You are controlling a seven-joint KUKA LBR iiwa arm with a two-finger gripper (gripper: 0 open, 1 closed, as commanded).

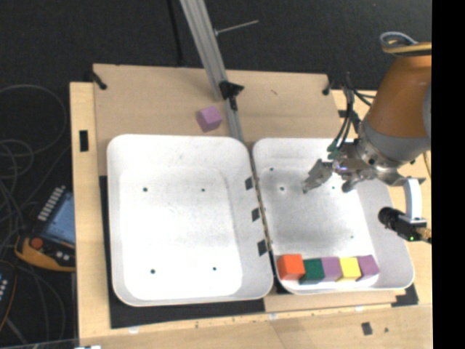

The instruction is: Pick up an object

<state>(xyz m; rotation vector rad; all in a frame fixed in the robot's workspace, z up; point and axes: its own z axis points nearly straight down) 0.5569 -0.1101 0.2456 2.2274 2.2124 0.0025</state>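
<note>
you had the gripper [328, 179] over the right bin [305, 224], fingers spread open and holding nothing. the blocks sat in a row along its near edge: orange block [291, 265], green block [313, 269], purple, yellow, purple.

No legible text, labels, brands or nos. anywhere. The handheld pendant [59, 217] at left, off the bench, has a lit screen and a key row, but both are too small and blurred to read. The blocks, the bins and the arm show no markings that can be made out.
</note>
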